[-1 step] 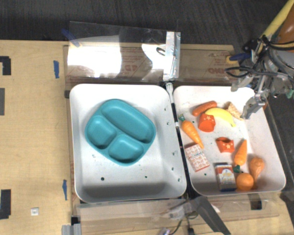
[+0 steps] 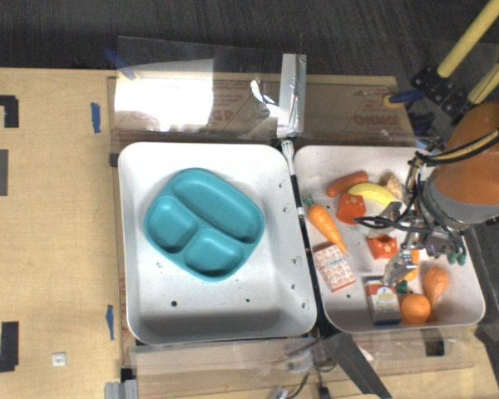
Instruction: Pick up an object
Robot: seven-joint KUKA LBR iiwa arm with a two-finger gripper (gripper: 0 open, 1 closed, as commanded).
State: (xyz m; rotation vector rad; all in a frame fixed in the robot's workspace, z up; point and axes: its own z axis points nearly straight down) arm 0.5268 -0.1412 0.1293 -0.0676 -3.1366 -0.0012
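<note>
The left bin (image 2: pixel 141 306) is holding a blue divided tray (image 2: pixel 203 222). The right bin (image 2: pixel 470 310) is carrying a carrot (image 2: pixel 324 225), a banana (image 2: pixel 374 194) and an orange (image 2: pixel 415 307). The gripper (image 2: pixel 402 266) is hanging over a small box (image 2: pixel 383 299); whether its jaws are spread, I cannot tell.

A teal tray (image 2: pixel 203 222) sits in 1 white bin (image 2: pixel 141 306); an orange carrot (image 2: pixel 325 225) in the other.
</note>
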